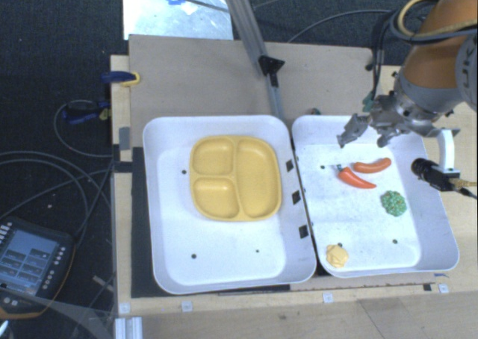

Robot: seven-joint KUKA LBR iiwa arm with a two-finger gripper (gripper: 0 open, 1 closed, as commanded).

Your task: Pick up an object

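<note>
**A:** Where's everything sitting? The pincer (367,130) is seen above the far part of the right bin (429,255), fingers spread, nothing pinched between them.

**B:** Yep. The sausage (372,166) and the red pepper (356,177) are laid nearly touching just below it, the green lump (393,203) nearer the right wall, the yellow piece (337,255) at the near corner. The yellow plate (235,178) is parked in the left bin (168,255).

**A:** Risk?

**B:** Probably both red things get nudged together, so one could be knocked away or clipped by a finger.

Grey arm (448,69), orange band above wrist, dark looping cables, grey metal wrist housing
</note>
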